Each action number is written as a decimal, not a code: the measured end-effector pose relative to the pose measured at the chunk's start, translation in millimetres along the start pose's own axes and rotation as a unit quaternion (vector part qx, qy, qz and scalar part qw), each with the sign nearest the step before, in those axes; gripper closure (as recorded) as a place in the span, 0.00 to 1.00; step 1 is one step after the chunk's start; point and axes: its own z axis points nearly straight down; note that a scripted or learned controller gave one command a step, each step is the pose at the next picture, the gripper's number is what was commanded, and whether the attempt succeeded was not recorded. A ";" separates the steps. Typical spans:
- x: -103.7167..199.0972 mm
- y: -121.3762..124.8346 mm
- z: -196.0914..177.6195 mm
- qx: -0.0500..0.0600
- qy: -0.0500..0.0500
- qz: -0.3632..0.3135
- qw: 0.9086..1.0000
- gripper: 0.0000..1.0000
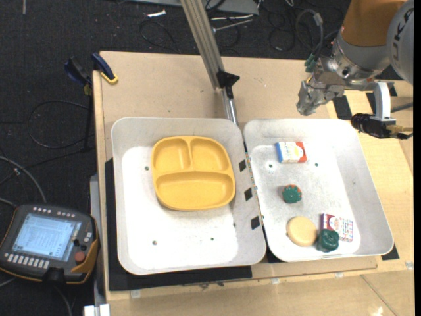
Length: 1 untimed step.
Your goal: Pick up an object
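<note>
Left bin (131, 242): yellow tray (193, 173) | right bin (368, 196): small box (291, 152), green toy (292, 193) | gripper (309, 104): grip unclear

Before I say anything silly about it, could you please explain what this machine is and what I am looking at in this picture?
One camera fixed above a bench looks down at a slant. The grey machine with the orange band at the upper right is a robot arm; its gripper hangs over the bench just beyond the far edge of the right bin, holding nothing.

Two shallow white bins sit side by side. The left bin holds a yellow divided plate. The right bin holds a small blue, white and orange box, a small green toy, a pale round piece, a second green toy and a small printed box beside it.

The handheld controller at the lower left lies on the floor.
</note>
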 end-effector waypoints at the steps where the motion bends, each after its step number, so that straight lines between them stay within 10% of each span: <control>1: 50.5 -8.4 -0.2 0.001 0.000 0.000 1.000 1.00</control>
